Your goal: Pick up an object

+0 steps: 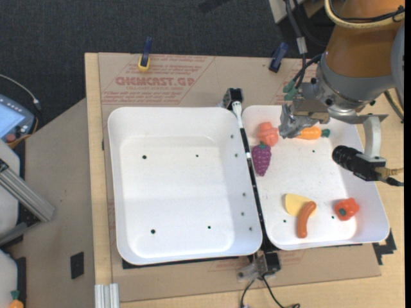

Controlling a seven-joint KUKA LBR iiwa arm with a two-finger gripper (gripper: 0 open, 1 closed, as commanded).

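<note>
Low over the right bin [369, 233], pincer [290, 128] (by the carrot [311, 133]) hangs.

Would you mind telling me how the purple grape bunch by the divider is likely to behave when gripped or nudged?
The purple grape bunch looks like a moulded toy, so probably stiff and light. Its bumpy, tapering shape may slip between flat fingers. Lying flat by the right bin's inner wall, it should slide rather than roll.

Two bins sit side by side on the surface [96, 172]. In the right bin [321, 236], the hand [290, 128] hangs over the far end, between the peach [268, 133] and the carrot [311, 133]. Grapes [261, 158] lie just in front of the peach, by the left bin [128, 236]. Nearer us: cheese wedge [294, 203] touching the sausage [305, 218], tomato [346, 208] to their right.
</note>
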